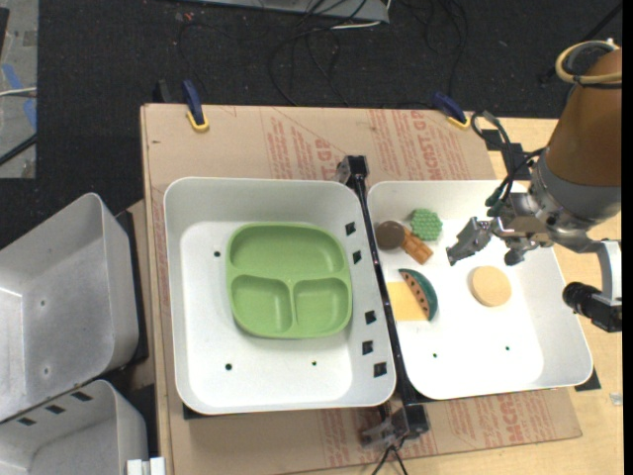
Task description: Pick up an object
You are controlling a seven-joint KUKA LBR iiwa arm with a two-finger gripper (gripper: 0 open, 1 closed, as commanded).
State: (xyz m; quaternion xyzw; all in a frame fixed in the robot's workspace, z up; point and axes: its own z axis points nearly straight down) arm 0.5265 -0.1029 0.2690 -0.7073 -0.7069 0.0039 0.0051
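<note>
Gripper [490, 242] over the right bin [554, 364], fingers spread, nothing between them.

Closest target is the tan disc [490, 286], just below the fingers, lying flat with bare floor all round, so probably the easiest straight-down grab. The other items cluster near the divider: green knobbly piece [426, 224], brown lump [391, 235], orange stick [416, 249], yellow slab [404, 302] with a melon slice [419, 290] on it. Tight there, with the wall close. The left bin [198, 265] holds a green tray [290, 279].

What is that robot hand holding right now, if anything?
Nothing. The hand hangs open above the right white bin, with the round tan disc lying untouched just below it.
</note>
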